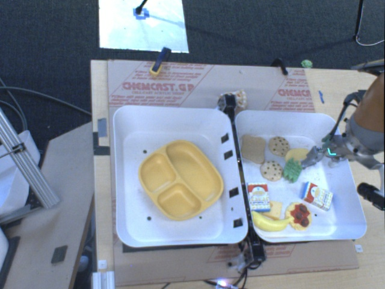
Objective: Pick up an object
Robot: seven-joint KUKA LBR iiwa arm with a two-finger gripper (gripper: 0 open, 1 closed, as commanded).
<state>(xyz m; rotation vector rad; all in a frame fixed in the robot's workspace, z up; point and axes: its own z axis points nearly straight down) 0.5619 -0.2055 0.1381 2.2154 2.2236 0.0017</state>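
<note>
A yellow divided tray (180,186) is held in the left bin (129,161). In the right bin (346,221) are seen two cookies (278,146), two cartons (258,197), a banana (269,223) and broccoli (292,170), just beside the gripper (311,157); grip state cannot be told.

Overhead, slanted, over both bins (180,116)

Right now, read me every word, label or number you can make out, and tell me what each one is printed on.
"CHEMCAST GP", red print, on the brown paper-faced sheet under the bins; repeated at its right.
Small red-and-white carton: label too small to read.
Second red-and-white carton: also unreadable.
</note>
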